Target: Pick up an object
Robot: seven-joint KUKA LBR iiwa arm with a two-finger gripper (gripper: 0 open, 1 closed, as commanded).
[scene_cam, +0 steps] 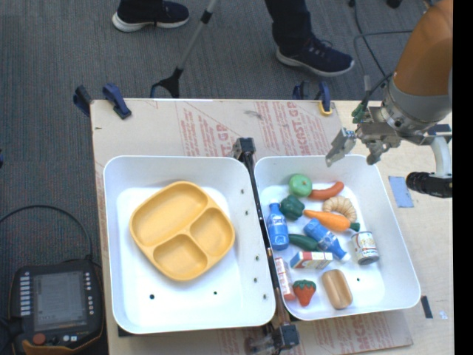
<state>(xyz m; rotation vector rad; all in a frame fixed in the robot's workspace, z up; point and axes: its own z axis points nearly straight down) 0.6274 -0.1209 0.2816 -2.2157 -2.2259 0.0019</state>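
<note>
My gripper (pixel 357 148) hangs above the far edge of the right bin (pixel 399 268), fingers spread open with nothing between them. Below it in that bin lie several toy foods: a green apple (pixel 300 184), a red chili (pixel 327 191), a carrot (pixel 329 219), a pretzel-like pastry (pixel 343 206), a blue bottle (pixel 277 225), a small can (pixel 365 247), a strawberry (pixel 304 291) and a bread roll (pixel 337 288). The apple and chili lie nearest the gripper, slightly toward the front and left of it.
The left bin (pixel 118 287) holds a yellow three-compartment plate (pixel 182 229). Blue clamps (pixel 116 99) grip the bench's far edge. A teach pendant (pixel 52 302) lies on the floor at lower left. A person's feet (pixel 314 54) stand beyond the bench.
</note>
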